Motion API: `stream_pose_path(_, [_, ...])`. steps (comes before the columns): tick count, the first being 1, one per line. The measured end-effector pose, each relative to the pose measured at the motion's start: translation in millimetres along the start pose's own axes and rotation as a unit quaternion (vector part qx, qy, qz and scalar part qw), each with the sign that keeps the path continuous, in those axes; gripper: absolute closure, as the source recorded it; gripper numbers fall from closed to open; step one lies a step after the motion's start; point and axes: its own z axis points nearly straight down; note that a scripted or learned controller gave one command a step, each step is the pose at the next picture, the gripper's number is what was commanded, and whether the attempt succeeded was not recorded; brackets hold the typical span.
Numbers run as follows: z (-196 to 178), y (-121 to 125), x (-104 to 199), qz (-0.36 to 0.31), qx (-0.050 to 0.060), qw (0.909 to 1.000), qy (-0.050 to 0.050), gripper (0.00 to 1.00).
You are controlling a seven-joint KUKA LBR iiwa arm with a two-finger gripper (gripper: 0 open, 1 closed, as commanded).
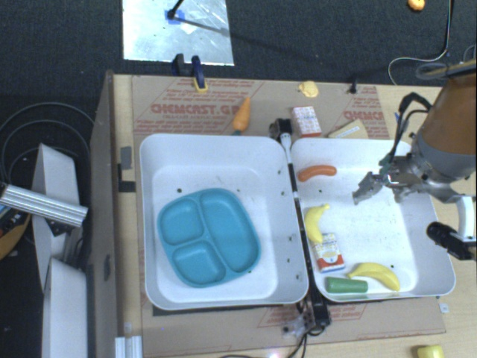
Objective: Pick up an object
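The right bin (417,222) holds several objects. An orange sausage (317,172) lies near its back left corner. Along the left wall are a small yellow banana (316,223) and a red and white box (328,253). A green piece (346,284) and a larger banana (376,274) lie at the front. My gripper (375,186) hangs over the upper middle of this bin, right of the sausage and apart from every object. Nothing shows in its grasp.
The left bin (171,155) holds a blue divided plate (209,237). On the bench behind the bins lie a carrot (242,114), a small carton (305,120), a yellow lump (308,89) and a white stick (344,130). The bare floor of the right bin lies under the gripper.
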Motion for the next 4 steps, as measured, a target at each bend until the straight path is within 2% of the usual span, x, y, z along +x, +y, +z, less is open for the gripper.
stream_pose_path(1, [116.4, 11.7, 27.3, 0.002, -0.001, 1.0000, -0.001, 0.00])
stream_pose_path(2, [140.9, 108.5, 28.3, -0.002, -0.003, 1.0000, -0.001, 0.00])
stream_pose_path(3, [141.7, 128.7, 23.6, -0.002, 0.015, 0.9999, -0.002, 0.00])
stream_pose_path(4, [140.1, 134.2, 21.8, 0.001, 0.000, 1.0000, 0.000, 0.00])
